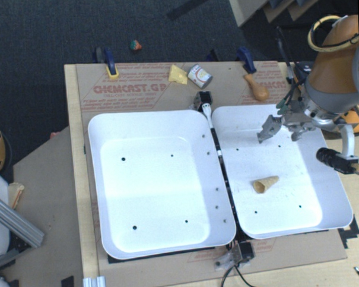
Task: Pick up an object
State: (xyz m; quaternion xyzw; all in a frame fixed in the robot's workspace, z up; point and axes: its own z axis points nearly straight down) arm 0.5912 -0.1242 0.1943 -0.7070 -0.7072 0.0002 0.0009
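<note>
Fingers spread wide, nothing between them, over the right bin; cone well below

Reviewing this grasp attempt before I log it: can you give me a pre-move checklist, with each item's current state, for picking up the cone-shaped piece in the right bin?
1. Target in view: tan cone-shaped piece lies in the right bin: ok.
2. Target free of neighbours, nothing touching it: ok.
3. Gripper open, fingers spread: ok.
4. Gripper carrying nothing: ok.
5. Gripper over the target: not ok; it sits toward the bin's far side, apart from the cone.
6. Gripper height above the bin floor: cannot tell from this slanted view.
</note>
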